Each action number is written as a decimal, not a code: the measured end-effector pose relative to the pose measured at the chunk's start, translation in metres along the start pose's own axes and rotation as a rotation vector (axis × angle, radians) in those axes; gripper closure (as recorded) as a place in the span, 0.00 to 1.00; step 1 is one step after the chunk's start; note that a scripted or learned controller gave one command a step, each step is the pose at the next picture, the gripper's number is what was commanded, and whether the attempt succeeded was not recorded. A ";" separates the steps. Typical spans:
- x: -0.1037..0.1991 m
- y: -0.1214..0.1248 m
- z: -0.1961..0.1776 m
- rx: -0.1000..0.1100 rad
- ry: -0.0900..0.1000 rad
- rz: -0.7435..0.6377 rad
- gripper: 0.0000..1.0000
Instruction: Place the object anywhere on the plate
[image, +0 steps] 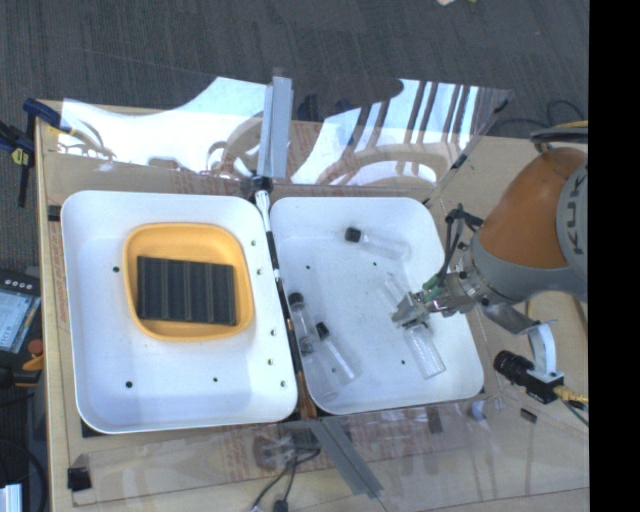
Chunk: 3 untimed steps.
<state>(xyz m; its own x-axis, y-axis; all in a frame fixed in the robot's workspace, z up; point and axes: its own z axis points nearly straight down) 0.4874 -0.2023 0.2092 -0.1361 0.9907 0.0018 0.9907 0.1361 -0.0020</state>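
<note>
A yellow plate (186, 246) with a dark ridged centre lies in the left bin (90, 380). Several clear plastic vials with black caps lie in the right bin (400, 395): one at the back (378, 241), two near the bin's left wall (301, 325) (335, 355), and one at the front right (426, 354). My gripper (411, 312) is low over the right side of the right bin, just above and behind the front-right vial. No vial can be seen held in it.
The grey arm with its orange band (535, 215) reaches in from the right over the bin's edge. A clear acrylic sheet (440, 110) stands behind the bins. A metal divider (272, 130) runs between them at the back.
</note>
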 end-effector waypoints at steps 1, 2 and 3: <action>0.021 0.027 -0.014 0.000 -0.001 -0.062 1.00; 0.034 0.075 -0.011 -0.002 -0.002 -0.339 1.00; 0.052 0.044 0.014 0.002 0.000 -0.550 1.00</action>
<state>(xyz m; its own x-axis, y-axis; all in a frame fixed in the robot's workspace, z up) 0.5238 -0.1444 0.1957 -0.6343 0.7731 0.0037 0.7731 0.6343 -0.0030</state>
